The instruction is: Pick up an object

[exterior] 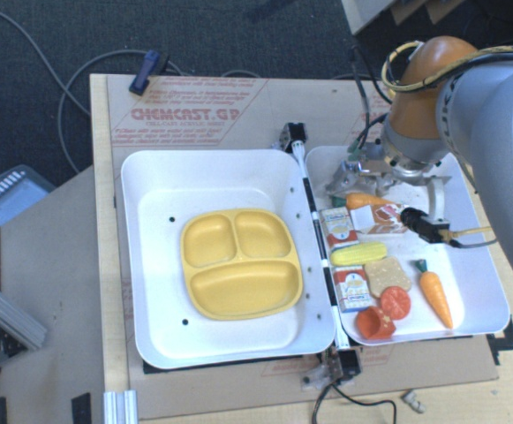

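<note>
Hand (373, 182), grip impossible to tell, sits low in right bin (494, 312), crowded by carrot (436, 297), corn (358, 253), packets (337, 225).

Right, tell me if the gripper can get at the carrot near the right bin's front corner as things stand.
Probably yes. The carrot lies apart from the tomato slice and bread, with nothing on top. The gripper hovers over the bin's far end, with toy food lying between.

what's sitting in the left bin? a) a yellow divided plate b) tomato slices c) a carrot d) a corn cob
a: the yellow divided plate lies alone in the left bin, while the carrot, corn cob and tomato slices all lie in the right bin.
</note>
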